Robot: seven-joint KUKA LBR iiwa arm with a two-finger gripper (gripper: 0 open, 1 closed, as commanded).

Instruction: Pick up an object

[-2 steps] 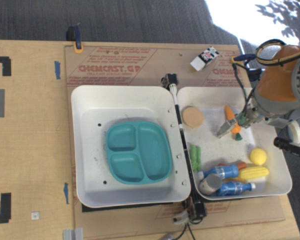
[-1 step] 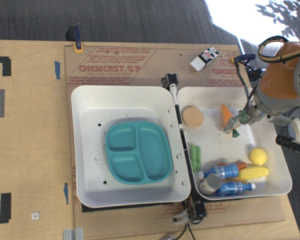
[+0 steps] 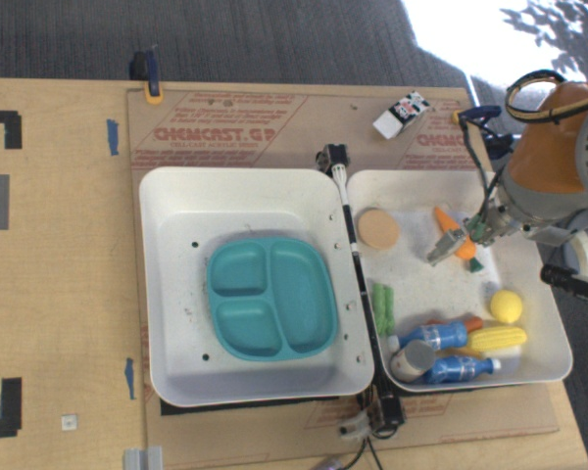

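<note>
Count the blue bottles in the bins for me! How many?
2. Both lie in the right bin near its front edge: upper blue bottle beside the corn, lower blue bottle below it. Clutter may hide more.

My arm is cut off by the right edge, so nothing above the orange band is readable. My gripper is small and blurry; finger gap not resolvable, and it overlaps the carrot, hiding part of it, contact unclear. Nearer the camera from my tool, the blue bottles overlap each other and a grey lump beside them is too blurred to identify. Label on the small box beyond my tool is unreadable.
</note>
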